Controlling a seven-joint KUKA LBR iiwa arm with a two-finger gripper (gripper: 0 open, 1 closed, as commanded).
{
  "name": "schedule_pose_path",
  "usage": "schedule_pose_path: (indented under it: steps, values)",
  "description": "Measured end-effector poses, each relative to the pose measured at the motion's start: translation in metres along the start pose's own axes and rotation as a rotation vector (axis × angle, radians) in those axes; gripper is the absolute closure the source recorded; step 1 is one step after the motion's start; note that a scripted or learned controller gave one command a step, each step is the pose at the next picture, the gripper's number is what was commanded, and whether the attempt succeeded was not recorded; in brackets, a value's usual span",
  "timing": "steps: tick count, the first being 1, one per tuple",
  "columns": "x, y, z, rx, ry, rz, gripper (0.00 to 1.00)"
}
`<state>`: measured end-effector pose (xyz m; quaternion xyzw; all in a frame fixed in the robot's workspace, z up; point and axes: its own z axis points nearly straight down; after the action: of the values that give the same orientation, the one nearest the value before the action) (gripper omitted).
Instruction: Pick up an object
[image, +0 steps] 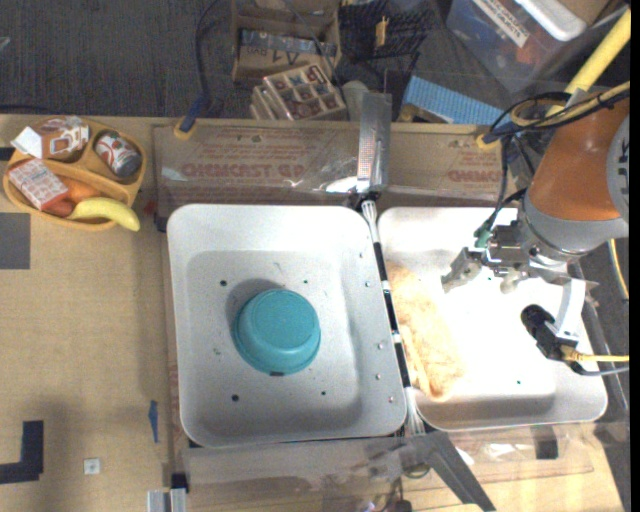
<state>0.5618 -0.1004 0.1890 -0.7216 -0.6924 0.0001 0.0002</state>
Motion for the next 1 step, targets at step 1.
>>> schedule_pose_path:
  steps: [1]
  values:
    - [0.0011,-0.0693,0.0880,-0.001,0.001,-0.178,0.00]
